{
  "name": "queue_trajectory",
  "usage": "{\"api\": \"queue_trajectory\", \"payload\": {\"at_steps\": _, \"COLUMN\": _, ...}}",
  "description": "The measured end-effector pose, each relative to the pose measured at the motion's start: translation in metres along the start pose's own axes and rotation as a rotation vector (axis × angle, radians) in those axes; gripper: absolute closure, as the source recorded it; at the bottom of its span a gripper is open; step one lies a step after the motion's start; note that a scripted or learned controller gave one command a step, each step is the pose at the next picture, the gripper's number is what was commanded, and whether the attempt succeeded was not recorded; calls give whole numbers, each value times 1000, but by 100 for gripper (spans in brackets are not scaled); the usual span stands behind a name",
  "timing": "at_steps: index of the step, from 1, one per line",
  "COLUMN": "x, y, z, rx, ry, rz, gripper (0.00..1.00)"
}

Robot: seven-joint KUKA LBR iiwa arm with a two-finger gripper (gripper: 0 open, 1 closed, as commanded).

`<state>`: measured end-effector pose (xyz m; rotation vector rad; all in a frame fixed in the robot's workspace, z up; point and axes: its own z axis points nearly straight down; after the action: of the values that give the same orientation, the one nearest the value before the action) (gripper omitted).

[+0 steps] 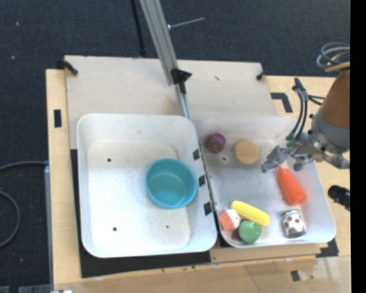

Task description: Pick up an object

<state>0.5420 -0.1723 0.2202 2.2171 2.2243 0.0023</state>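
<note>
Orange carrot (291, 186) just under hand (288, 157) | fingers seen spread, nothing held | risk — carrot nudged aside if descent is off-centre.

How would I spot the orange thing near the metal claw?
Look in the right-hand white bin, along its right side, just below the gripper. The carrot lies there, long and tapered. It is the only bright orange item, above the small printed can.

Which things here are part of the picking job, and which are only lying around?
For the job:
- gripper, over the right bin
- orange carrot, just below the gripper
- tan round piece
- purple ball
- yellow corn
- green piece
- small can

Lying about:
- blue bowl in the left bin
- metal pole
</note>
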Motion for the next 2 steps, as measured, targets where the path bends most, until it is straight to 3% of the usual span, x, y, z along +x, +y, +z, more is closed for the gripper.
{"api": "queue_trajectory", "payload": {"at_steps": 1, "x": 0, "y": 0, "z": 0, "rx": 0, "ry": 0, "rz": 1, "gripper": 0}}
{"api": "queue_trajectory", "payload": {"at_steps": 2, "x": 0, "y": -7, "z": 44, "rx": 5, "ry": -1, "rz": 4, "gripper": 0}}
